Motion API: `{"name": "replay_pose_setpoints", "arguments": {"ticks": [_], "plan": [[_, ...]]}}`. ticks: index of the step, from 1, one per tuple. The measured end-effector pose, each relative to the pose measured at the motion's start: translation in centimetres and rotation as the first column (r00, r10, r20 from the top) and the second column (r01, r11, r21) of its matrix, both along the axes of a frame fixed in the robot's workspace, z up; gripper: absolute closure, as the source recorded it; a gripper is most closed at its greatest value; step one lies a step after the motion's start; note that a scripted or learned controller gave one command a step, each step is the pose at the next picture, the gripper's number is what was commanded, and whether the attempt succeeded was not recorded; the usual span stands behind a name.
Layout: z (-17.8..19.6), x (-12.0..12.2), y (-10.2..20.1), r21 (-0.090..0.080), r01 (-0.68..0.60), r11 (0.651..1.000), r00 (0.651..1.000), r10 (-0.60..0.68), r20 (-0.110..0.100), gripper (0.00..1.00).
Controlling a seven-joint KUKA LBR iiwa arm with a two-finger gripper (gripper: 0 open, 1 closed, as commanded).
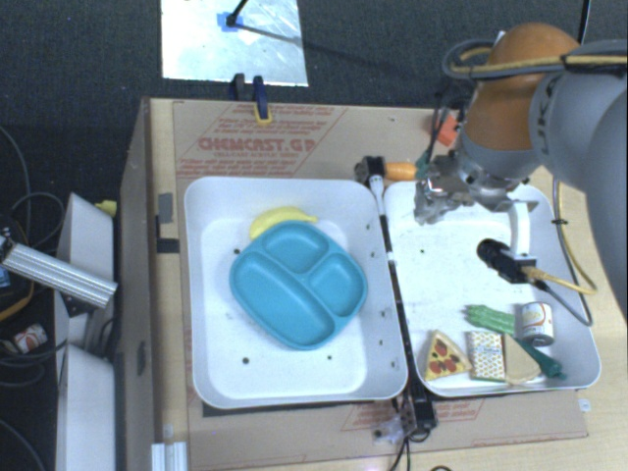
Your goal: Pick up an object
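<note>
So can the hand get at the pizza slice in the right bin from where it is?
Probably yes. The pizza slice lies flat with nothing over it, though a cracker sits close beside it; the hand hangs at the bin's far end.

Side by side on a brown cardboard sheet [255,143] printed with red lettering: a left bin [211,381] and a right bin [442,263], both shallow and white. Clipped to the sheet's far edge, a blue and yellow clamp [259,94]. Beyond it, flat on dark carpet [69,47], a shiny metal plate [235,37]. Off to the left, a ribbed aluminium bar [59,271] lying across a white box [83,234], with black cables [20,224] looping nearby.
</note>
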State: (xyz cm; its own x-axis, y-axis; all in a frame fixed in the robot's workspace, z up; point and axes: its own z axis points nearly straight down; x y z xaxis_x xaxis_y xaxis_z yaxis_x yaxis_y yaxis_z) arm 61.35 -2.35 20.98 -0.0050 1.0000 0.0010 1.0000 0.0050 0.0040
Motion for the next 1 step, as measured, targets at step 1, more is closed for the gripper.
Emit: {"name": "replay_pose_setpoints", "arguments": {"ticks": [1], "plan": [[1.07, 0.08, 0.05, 0.001, -0.004, 1.0, 1.0, 0.004, 0.003, 1.0]]}}
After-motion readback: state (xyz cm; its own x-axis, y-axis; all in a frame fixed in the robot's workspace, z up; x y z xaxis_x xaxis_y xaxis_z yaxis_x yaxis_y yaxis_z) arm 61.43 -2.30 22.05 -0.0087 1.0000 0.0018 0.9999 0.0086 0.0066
